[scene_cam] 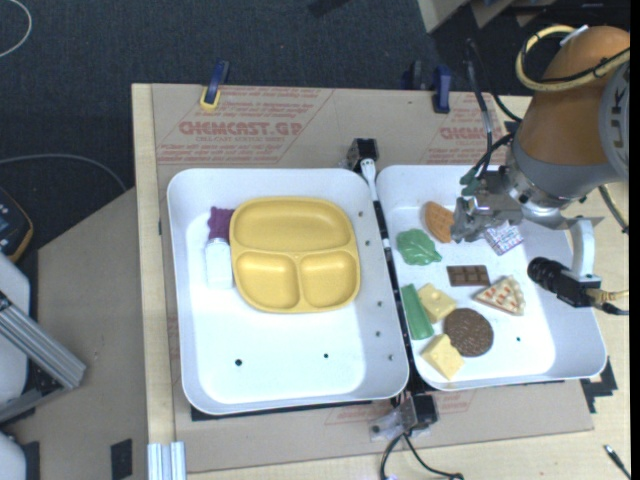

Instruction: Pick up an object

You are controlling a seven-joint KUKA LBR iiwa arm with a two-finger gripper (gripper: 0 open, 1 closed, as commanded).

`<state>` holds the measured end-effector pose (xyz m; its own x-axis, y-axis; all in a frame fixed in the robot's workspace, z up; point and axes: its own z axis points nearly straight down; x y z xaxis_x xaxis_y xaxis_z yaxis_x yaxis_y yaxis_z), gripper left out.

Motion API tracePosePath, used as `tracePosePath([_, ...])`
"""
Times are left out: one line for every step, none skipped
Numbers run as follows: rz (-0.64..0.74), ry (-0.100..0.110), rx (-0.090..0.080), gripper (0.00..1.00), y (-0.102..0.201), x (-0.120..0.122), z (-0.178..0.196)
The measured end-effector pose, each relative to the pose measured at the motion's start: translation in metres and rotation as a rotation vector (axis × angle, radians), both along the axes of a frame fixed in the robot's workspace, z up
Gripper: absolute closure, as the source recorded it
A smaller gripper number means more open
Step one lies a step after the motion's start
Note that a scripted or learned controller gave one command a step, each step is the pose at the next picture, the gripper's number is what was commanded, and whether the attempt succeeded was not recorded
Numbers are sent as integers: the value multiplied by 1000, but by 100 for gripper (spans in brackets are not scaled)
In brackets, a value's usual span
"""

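One grey two-finger end effector (468, 224), finger state indeterminate, above right shallow white bin (560, 363), beside orange bread-shaped toy (437, 219).

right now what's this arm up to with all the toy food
The arm's end effector is low over the right bin, beside an orange-brown piece and a green leaf. Nothing is visibly held. The left bin holds a yellow divided tray.

My tool (470, 218) hides part of the orange piece (436, 220); I can't make out its fingers.
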<state>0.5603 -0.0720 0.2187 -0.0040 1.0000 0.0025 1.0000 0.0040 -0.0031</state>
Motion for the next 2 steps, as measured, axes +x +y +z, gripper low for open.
tracePosePath([-1,1,-1,100,32,-17,-2])
tracePosePath([-3,-7,-3,100,33,-7,15])
